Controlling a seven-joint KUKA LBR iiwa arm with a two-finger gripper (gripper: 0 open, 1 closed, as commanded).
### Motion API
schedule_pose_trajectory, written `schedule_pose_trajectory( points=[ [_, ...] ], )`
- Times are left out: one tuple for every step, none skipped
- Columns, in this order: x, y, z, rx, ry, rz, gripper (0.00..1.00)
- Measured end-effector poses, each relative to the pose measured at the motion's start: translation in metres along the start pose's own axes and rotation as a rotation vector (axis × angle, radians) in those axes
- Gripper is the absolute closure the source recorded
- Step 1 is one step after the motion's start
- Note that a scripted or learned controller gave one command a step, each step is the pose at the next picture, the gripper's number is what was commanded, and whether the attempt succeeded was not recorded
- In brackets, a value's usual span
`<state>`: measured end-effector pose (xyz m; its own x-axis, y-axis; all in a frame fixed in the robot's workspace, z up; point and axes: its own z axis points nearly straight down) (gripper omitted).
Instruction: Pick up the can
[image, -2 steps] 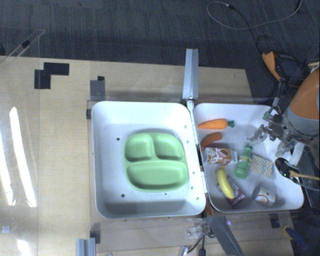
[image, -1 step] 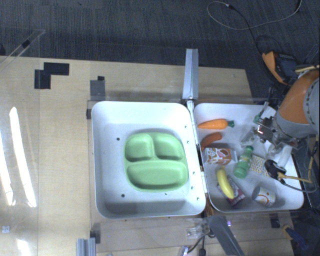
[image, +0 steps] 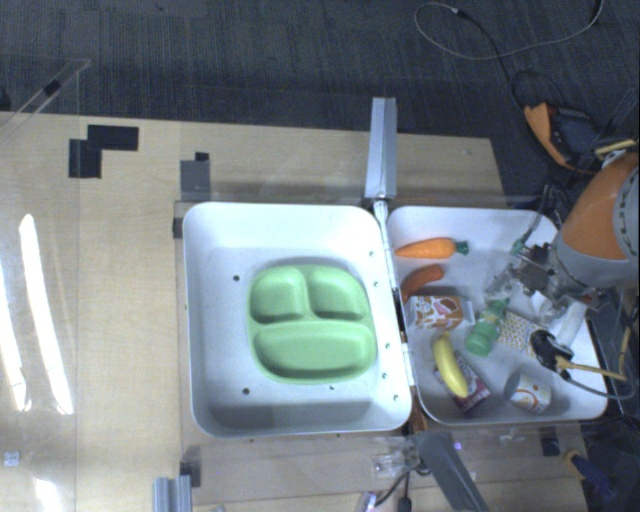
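While the hand (image: 520, 272) hovers, grip unclear | one can (image: 528, 396) | one banana (image: 450, 367) | one carrot (image: 430, 248)

A pale green three-compartment plastic tray (image: 312, 322) – in a shallow white left bin (image: 215, 300). Orange toy carrot (image: 428, 248), green-topped; yellow plastic banana (image: 450, 366).

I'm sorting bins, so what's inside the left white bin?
The left bin holds a green divided tray lying flat in its middle. Whatever lies beneath the tray is covered.
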<state>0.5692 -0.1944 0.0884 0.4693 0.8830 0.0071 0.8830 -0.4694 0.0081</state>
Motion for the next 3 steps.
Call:
schedule_pose_trajectory(
  points=[
    [-0.005, -0.01, 0.0, -0.001, 0.0, 0.01, 0.0],
    [-0.013, -0.025, -0.001, -0.002, 0.0, 0.015, 0.0],
    [0.002, 0.0, 0.0, 0.001, -0.003, 0.048, 0.0]
  ],
)
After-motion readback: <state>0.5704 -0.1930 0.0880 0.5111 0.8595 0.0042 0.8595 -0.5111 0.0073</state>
